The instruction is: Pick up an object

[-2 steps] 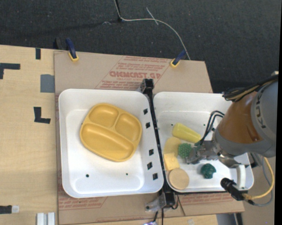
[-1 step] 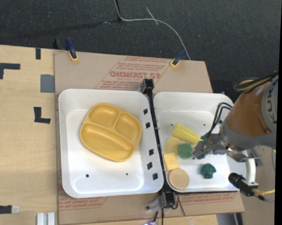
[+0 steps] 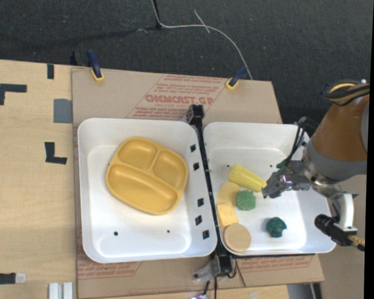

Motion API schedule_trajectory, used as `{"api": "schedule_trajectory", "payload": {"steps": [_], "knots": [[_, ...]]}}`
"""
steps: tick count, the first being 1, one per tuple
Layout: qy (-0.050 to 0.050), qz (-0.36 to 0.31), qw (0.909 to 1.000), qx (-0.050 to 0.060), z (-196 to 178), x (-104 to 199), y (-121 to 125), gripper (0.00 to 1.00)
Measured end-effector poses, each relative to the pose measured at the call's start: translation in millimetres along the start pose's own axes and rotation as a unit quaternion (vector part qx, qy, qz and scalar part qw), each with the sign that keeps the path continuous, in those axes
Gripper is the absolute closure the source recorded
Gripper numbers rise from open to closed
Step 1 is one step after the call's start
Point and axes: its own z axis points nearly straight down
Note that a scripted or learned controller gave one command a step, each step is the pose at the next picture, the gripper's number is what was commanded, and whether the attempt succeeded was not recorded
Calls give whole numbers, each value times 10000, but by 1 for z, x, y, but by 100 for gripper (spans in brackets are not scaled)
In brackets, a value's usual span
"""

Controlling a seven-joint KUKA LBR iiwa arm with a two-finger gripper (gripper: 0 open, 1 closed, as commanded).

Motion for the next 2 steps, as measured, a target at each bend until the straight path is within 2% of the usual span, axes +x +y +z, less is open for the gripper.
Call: {"api": "schedule_trajectory", "payload": {"steps": [1, 2], "knots": [[1, 4, 10000, 9, -40, 0, 1, 100], [15, -22, 10000, 34, -32, 60, 9, 100]]}}
